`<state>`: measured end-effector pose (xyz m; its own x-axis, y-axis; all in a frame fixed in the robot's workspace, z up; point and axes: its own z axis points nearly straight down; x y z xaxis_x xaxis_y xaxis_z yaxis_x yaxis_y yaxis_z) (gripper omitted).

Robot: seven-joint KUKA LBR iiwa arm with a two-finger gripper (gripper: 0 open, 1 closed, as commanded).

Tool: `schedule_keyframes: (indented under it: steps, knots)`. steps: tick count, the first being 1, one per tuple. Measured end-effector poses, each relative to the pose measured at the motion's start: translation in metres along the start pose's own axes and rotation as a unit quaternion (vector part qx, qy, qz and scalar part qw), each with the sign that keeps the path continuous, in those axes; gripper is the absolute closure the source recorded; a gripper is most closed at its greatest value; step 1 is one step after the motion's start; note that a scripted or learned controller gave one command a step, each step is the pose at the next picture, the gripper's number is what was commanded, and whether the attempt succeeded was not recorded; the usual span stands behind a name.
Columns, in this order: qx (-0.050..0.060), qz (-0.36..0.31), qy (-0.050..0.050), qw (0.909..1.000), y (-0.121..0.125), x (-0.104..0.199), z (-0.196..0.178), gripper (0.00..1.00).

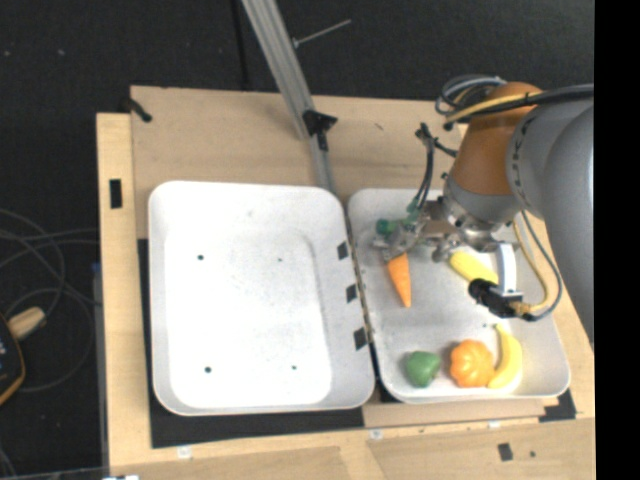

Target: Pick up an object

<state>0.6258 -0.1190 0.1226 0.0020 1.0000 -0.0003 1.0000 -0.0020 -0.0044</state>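
Observation:
In the right bin (540, 383) an orange carrot (399, 279) lies pointing toward the front, its green top (384, 228) near the bin's back left corner. My gripper (421, 234) hangs low over the bin just right of that green top, under the orange wrist band (487, 158). Part of a yellow piece (470, 265) shows to the right under the arm. A green pepper (422, 367), an orange pumpkin-like piece (469, 362) and a banana (508, 356) lie along the front edge.
The left bin (245, 293) is bare white. A metal pole (285, 63) slants down to the bench behind the two bins. Cables and a black connector (497, 299) hang off the arm over the right bin.

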Motion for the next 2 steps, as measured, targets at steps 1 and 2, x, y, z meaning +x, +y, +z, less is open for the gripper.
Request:
schedule_keyframes:
  steps: [1,2]
  knots:
    - [-0.001,0.0,0.0,1.0,-0.015,-0.02,0.023,0.0]
    - [-0.003,-0.001,0.003,1.0,0.009,-0.104,0.022,0.0]
